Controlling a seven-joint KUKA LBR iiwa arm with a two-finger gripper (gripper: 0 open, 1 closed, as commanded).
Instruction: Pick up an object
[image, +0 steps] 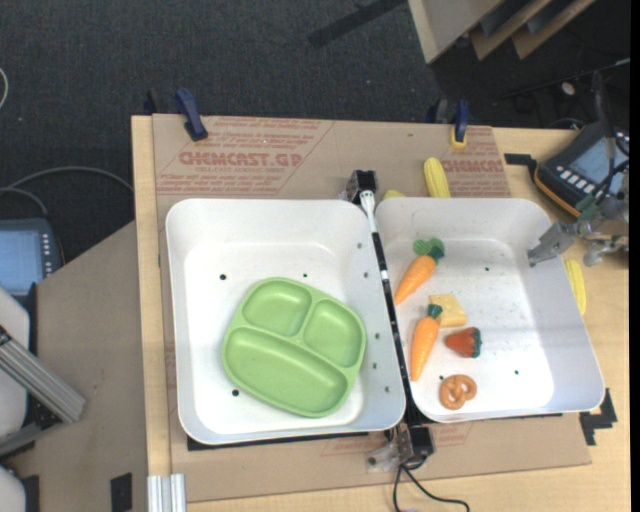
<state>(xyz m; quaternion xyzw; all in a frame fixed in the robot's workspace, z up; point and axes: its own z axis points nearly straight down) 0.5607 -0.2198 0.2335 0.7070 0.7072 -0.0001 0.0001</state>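
Hovering over the right rim of the right bin (590, 370) with the gripper (545, 248), grip open or closed impossible to tell; lying well apart to its left on the bin floor, upper carrot (413, 277), lower carrot (424, 342), strawberry (463, 342), pretzel (457, 390)

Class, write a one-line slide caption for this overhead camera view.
Green divided plate in left bin; two carrots, cheese wedge, strawberry and pretzel in right bin.

so there's two white bins (190, 300) (560, 350), one green divided plate (293, 345), two carrots (415, 275) (425, 340), one cheese wedge (449, 310), one strawberry (463, 342), one pretzel (457, 390), plus two corn cobs (436, 178) (577, 285) outside.
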